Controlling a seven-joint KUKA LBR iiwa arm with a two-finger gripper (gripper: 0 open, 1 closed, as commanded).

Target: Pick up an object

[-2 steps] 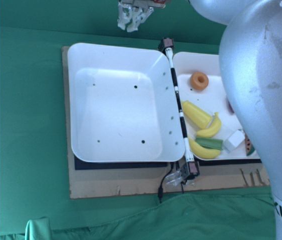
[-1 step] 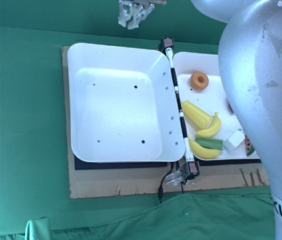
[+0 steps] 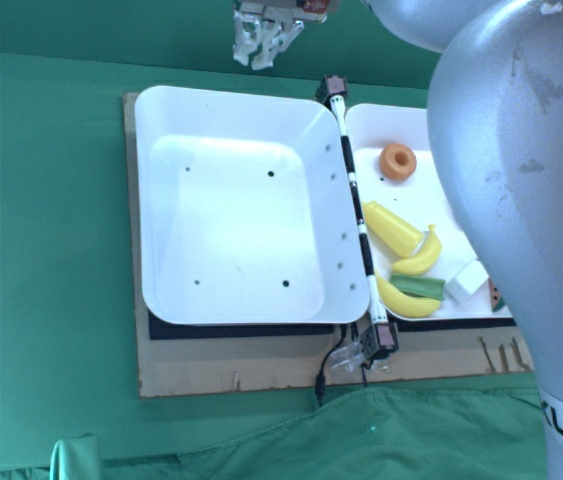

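Two white bins (image 3: 161, 118) | brown board (image 3: 231, 373) | green cloth (image 3: 61, 218)

Grey arm bends overhead, gripper (image 3: 261, 48) hanging fingers down

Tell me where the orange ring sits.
The orange ring lies in the right bin, near its far left corner, above the yellow pieces.
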